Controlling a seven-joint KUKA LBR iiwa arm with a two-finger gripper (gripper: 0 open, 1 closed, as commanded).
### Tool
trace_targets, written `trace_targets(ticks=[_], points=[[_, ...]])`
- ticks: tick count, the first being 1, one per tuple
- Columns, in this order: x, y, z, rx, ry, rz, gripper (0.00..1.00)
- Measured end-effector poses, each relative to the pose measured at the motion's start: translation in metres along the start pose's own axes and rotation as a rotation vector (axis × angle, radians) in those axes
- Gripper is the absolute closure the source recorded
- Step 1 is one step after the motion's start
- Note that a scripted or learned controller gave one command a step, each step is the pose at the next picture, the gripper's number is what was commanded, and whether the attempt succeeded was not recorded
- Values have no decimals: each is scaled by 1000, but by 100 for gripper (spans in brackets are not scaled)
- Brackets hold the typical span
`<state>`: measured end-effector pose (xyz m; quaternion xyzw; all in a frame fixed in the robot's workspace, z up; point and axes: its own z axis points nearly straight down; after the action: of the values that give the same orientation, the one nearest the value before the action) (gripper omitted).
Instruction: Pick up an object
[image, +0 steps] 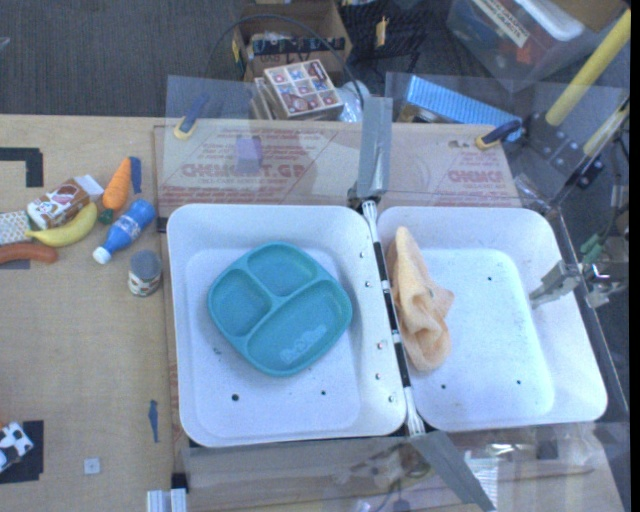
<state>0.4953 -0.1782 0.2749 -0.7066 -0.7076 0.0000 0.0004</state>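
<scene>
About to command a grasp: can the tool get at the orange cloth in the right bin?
Probably yes. The orange cloth lies uncovered against the right bin's left wall, nothing on it; that wall may crowd the tool.

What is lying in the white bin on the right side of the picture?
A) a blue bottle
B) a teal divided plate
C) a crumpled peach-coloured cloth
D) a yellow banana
C: the crumpled peach-coloured cloth lies along the left wall of the right-hand white bin.

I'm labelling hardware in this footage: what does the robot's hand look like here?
Little of it can be seen: at the right bin's right rim, the hand appears as thin, pale grey metallic fingers tapering to a point, joined to a blurry grey-and-dark body. No cables or markings are discernible.
</scene>
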Motion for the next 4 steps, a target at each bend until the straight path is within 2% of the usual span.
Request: trace_targets(ticks=[1, 2, 3, 4], points=[[86, 2, 112, 0, -1, 44, 0], [88, 21, 185, -11, 1, 64, 0], [80, 74, 185, -12, -2, -81, 0], [80, 84, 185, -11, -5, -201, 0]])
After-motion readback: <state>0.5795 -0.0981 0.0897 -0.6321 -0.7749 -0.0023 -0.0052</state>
